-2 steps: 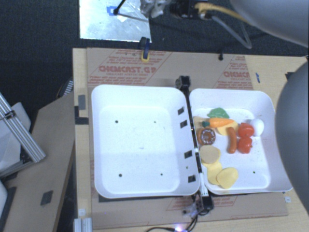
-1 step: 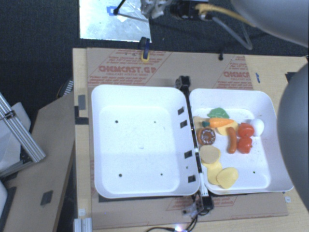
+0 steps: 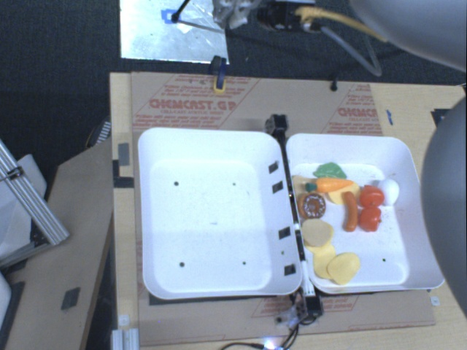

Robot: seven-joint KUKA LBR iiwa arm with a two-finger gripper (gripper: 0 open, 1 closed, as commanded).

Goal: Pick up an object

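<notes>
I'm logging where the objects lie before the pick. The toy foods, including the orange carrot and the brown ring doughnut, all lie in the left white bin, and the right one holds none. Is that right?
Not quite: the bins are swapped. The camera view shows the orange carrot, the brown ring doughnut and the other toy foods in the right white bin; the left white bin holds none.

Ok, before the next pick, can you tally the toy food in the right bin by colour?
Right bin, as far as the view shows:
Green: 1, leafy piece
Orange: 2, carrot, sausage
Red: 2, tomato pieces
White: 1, egg
Brown: 1, donut
Yellow or tan: 3, rounded pieces
Total: 10
</notes>
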